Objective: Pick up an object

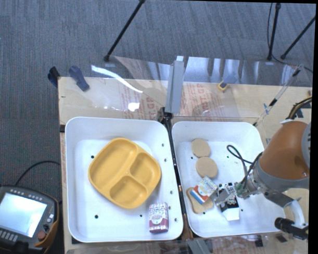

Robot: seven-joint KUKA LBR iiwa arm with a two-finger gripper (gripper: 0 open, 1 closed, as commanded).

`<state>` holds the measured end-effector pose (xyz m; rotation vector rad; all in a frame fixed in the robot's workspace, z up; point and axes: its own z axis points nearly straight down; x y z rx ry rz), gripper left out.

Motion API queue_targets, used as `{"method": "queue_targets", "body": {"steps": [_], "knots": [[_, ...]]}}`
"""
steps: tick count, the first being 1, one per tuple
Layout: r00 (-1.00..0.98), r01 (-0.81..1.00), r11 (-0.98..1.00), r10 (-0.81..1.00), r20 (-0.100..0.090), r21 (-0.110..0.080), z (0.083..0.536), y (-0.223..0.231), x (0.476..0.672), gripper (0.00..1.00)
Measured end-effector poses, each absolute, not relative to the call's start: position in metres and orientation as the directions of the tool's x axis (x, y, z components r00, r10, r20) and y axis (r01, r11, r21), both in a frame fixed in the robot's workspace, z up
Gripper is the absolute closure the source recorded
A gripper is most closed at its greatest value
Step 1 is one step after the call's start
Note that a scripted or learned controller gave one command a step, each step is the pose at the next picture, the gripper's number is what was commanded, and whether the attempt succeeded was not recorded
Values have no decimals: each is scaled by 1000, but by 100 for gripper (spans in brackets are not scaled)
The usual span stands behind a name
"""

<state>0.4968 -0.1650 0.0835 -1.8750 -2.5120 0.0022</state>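
In the right bin [251, 128] my gripper [227, 198] hangs low over the floor near the front, with the grey arm and its orange band [285, 154] reaching in from the right. Just left of the gripper lies a small white carton with red and blue print [205, 188], resting partly on a tan bone-shaped piece [196, 200]. A small white block [232, 215] sits just below the gripper. Two tan round discs [201, 148] [206, 167] lie farther back. I cannot make out anything held.
The left bin [78, 127] holds a yellow divided plate [125, 172] and a small red carton [158, 217] at its front right. A grey post [175, 88] and a clear panel stand behind the bins. A black cable [236, 154] loops over the right bin.
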Motion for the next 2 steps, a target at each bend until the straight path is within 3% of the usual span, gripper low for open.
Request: {"method": "queue_targets", "body": {"steps": [1,2], "knots": [[-274,962,274,962,8,-7,92,-169,497,100],[-231,973,231,973,0,4,203,-111,535,100]]}}
